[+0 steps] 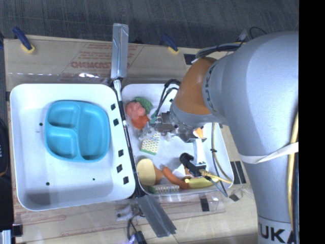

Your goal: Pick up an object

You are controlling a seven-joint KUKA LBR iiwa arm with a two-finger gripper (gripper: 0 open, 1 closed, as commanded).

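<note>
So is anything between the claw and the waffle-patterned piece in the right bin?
Nothing visible. The claw hangs right over the waffle-patterned piece in the right bin, with bare floor around it. The pink and orange toy lies beside the claw, not beneath it.

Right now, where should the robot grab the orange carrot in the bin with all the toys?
Probably around the carrot's middle, coming straight down from above. It lies flat and slanted near the right bin's front wall, long and thin, so fingers closing across its narrow width fit best. The yellowish ball crowds its left end.
</note>
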